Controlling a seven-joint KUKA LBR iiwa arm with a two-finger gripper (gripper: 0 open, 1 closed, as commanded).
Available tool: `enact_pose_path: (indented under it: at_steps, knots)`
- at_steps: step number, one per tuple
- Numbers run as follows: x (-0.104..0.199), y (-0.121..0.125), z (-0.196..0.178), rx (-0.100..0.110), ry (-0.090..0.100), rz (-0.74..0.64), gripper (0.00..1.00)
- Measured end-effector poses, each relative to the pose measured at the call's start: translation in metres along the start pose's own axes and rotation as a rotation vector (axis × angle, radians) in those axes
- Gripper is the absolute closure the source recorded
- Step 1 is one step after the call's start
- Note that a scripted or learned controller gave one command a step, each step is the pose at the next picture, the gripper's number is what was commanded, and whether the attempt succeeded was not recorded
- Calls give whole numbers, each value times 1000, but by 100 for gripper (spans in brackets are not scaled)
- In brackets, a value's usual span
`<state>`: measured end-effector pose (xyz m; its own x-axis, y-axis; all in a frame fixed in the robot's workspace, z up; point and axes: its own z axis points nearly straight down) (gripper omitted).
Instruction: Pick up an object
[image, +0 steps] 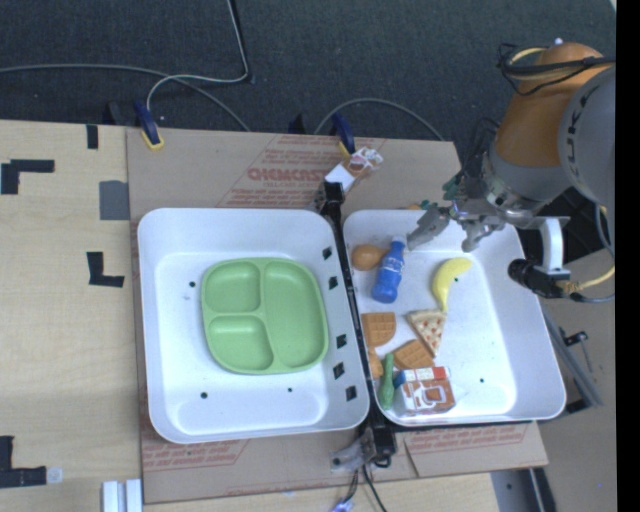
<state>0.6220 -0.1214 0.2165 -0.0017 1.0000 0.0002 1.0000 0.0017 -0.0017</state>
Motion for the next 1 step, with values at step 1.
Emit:
enact_pose_path:
  at_steps: [1]
  knots:
    - [-36,-41,130,-2,-1,1,0]
